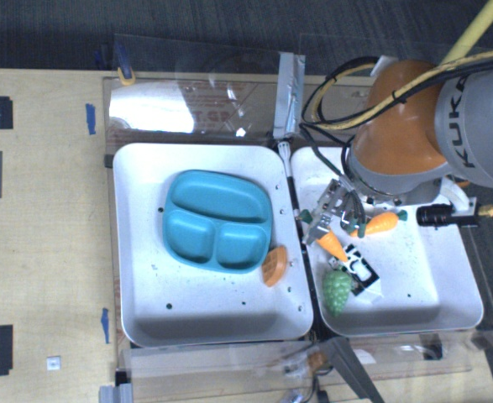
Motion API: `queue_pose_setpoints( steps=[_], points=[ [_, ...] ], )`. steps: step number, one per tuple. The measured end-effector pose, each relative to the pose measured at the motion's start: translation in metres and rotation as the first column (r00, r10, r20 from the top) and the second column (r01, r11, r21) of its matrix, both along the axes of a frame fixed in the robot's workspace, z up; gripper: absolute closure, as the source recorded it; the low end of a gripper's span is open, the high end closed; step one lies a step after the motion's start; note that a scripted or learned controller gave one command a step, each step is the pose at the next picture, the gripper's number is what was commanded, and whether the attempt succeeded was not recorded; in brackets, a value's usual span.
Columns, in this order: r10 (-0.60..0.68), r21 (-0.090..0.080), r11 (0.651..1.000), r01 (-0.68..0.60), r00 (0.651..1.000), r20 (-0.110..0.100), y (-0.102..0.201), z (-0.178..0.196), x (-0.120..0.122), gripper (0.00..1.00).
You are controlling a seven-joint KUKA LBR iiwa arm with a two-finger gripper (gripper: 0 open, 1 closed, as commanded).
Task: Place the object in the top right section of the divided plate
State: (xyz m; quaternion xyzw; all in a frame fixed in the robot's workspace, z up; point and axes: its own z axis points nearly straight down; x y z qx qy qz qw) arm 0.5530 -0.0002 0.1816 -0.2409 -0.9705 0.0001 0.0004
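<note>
A blue divided plate is lying near the middle of the left white bin, its one long section on the far side and two smaller sections on the near side, all three bare. Just to the plate's near-right corner, a small orange-brown piece of toy food is resting on the bin floor, touching or almost touching the plate rim. Moving right across the divider, the gripper is hanging low over the left part of the right white bin, beneath the arm's orange band; whether its jaws are released or clenched cannot be told, since the metal parts are blurring together. A toy carrot is lying just near of the gripper, and another orange carrot-like piece is sitting just to its right. Nearer still, a green bumpy toy vegetable is lying beside a black-and-white object
</note>
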Motion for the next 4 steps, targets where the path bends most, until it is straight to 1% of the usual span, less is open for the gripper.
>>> queue_pose_setpoints(
  steps=[1,2,4],
  points=[
    [0.353,-0.001,0.936,-0.353,0.936,0.005,-0.052,0.097,0.007,1.00],
    [0.558,0.003,0.830,-0.558,0.830,-0.001,-0.088,0.036,-0.011,1.00],
    [0.551,0.004,0.835,-0.551,0.835,0.006,-0.087,0.053,-0.006,1.00]
  ],
)
